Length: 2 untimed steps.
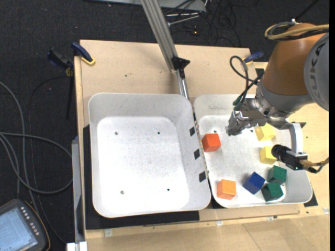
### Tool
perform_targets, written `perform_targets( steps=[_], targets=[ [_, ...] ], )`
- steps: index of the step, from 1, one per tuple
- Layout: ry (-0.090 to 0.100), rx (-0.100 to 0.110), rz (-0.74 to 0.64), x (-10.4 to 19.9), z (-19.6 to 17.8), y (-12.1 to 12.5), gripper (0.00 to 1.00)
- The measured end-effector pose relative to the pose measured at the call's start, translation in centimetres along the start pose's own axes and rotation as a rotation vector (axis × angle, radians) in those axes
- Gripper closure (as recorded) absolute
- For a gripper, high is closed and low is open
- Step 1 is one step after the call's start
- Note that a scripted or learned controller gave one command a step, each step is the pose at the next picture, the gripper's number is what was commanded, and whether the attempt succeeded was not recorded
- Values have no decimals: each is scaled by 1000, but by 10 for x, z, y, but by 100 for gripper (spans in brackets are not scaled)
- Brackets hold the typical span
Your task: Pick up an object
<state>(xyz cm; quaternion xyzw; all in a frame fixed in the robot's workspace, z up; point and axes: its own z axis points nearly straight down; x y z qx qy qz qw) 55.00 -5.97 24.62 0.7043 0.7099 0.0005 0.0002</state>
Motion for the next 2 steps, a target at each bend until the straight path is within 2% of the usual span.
perform_targets(
  steps=[2],
  targets=[
    [1, -1, -1, 108, -6, 27, 100]
  ],
)
